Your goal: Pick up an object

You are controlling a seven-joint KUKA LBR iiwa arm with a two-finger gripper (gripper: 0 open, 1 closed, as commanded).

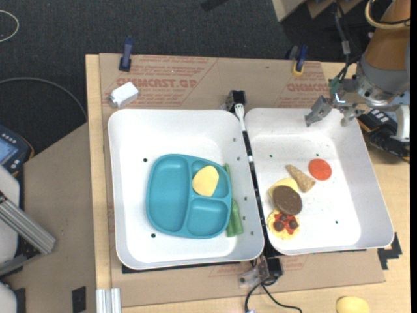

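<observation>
Two smooth white bins; the claw [332, 111], fingers spread and holding nothing, hangs over the right bin's [365, 207] far rim, above the round orange disc [320, 169].

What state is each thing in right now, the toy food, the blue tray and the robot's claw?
Gripper: open, holding nothing, above the right bin's far edge.
Blue tray: flat in the left bin.
Yellow piece: lying in the tray's upper compartment.
Green stick: lying along the tray's right edge.
Orange disc: flat in the right bin.
Brown patty: lying beside the tan wedge.
</observation>
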